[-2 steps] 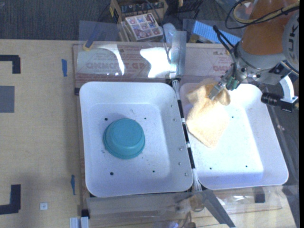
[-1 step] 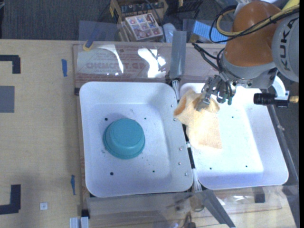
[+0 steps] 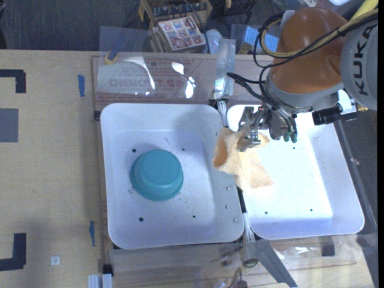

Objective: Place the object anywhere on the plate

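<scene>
A teal round plate point(image 3: 157, 174) lies in the left bin point(image 3: 120, 221). A tan-orange cloth point(image 3: 247, 165) is draped across the divider between the two bins, its left corner over the left bin's right edge. The top of the cloth is drawn up to a point at my gripper point(image 3: 254, 138), which is shut on it at the back left of the right bin point(image 3: 324, 203). The gripper is well to the right of the plate and slightly behind it. The arm's orange band point(image 3: 307, 47) hangs above the gripper.
A clear plastic sheet point(image 3: 153, 80) lies behind the left bin. Boxes and clutter point(image 3: 180, 26) sit on the floor beyond the bench. Black cables point(image 3: 264, 41) loop off the wrist. To the left stretches a wooden bench top point(image 3: 42, 161).
</scene>
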{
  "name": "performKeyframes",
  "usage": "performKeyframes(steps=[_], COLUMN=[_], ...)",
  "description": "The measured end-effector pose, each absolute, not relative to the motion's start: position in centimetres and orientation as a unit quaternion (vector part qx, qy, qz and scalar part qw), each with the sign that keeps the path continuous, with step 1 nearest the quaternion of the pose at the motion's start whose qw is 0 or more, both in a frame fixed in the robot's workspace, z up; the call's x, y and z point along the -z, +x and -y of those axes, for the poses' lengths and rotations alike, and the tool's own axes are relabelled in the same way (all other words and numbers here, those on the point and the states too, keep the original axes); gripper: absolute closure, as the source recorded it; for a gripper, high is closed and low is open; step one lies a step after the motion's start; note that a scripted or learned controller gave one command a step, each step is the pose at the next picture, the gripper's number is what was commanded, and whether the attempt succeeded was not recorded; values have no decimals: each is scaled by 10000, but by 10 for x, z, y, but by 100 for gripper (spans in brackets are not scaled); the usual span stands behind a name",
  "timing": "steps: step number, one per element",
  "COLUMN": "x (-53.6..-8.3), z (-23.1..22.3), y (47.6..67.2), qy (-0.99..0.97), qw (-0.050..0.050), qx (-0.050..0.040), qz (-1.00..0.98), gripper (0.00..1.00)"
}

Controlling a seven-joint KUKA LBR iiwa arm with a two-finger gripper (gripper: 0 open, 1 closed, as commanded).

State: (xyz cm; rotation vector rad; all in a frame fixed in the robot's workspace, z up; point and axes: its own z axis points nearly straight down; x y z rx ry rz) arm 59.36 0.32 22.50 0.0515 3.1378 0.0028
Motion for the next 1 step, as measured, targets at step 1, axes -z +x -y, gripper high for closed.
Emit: performKeyframes(steps=[1], x=[-235], z=[-50], y=[566], qy=[-11], qw=[14], qx=[-8], qz=[-10000], gripper=[100])
